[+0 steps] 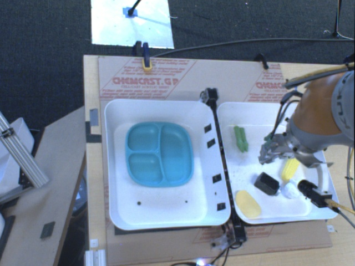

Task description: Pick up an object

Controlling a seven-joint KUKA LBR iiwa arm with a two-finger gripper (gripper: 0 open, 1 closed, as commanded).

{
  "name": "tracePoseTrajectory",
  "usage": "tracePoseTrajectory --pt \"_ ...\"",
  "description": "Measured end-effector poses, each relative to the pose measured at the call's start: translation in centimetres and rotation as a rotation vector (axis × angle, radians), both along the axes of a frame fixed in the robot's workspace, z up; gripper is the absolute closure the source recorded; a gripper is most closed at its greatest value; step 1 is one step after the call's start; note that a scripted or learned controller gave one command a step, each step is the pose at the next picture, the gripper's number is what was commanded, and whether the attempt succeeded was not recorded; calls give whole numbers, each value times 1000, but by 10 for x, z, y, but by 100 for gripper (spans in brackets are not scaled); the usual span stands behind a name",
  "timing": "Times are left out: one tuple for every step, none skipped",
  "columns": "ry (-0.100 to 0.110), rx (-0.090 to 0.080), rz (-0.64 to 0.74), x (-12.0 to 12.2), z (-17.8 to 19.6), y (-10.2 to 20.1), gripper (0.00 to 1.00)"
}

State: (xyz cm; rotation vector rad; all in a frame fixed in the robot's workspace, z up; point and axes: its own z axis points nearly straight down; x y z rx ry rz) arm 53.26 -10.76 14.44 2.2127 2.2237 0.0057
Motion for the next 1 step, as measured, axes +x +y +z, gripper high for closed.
tracePoseTrajectory --pt "-1 -1 0 11 51 4 100"
